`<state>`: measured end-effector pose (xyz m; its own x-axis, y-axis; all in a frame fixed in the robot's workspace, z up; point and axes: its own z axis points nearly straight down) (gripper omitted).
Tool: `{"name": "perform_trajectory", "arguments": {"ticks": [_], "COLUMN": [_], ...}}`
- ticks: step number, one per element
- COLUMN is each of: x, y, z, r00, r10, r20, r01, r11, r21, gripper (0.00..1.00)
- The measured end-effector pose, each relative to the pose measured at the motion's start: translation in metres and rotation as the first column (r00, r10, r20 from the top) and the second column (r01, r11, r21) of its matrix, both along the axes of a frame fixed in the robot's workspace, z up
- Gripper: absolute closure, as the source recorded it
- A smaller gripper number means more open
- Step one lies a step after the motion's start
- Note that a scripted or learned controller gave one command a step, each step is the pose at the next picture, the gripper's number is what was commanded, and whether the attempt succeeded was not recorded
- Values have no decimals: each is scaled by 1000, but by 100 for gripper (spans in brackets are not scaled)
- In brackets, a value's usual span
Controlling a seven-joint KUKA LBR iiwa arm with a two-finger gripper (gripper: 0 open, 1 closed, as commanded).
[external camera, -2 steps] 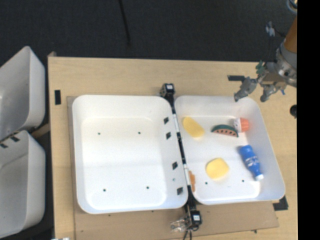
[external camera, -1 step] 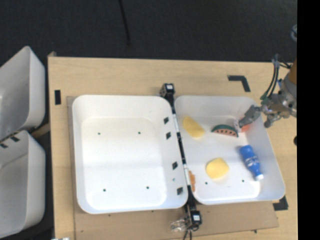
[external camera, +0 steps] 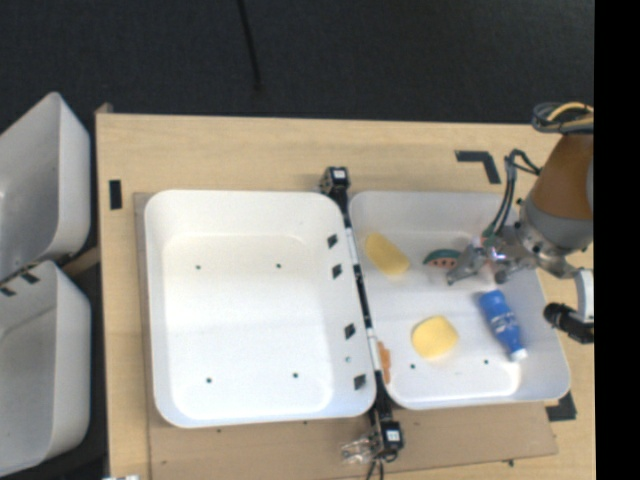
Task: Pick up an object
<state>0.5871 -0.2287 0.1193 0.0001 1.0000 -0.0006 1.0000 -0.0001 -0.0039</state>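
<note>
Gripper [external camera: 470, 265]: over right bin [external camera: 400, 393], next to small teal/red item [external camera: 440, 259]; grip state can't tell. Item prob. light, rigid, slippery; take hold across narrow middle.

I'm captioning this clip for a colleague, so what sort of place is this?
Probably a robotics lab bench set up for grasping trials. Two shallow white bins, the left bin and the right bin, sit side by side on a wooden bench, and the arm's end effector reaches over small objects in the right one.
</note>
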Motion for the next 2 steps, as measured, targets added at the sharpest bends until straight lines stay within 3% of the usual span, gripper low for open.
{"name": "perform_trajectory", "arguments": {"ticks": [1,2], "x": [-54,-5], "y": [14,64], "z": [-20,-18], "r00": [1000,1000], "r10": [-1,6], "r20": [-1,8], "r01": [1,-6], "r11": [1000,1000], "r21": [1,0], "gripper": [0,0]}}
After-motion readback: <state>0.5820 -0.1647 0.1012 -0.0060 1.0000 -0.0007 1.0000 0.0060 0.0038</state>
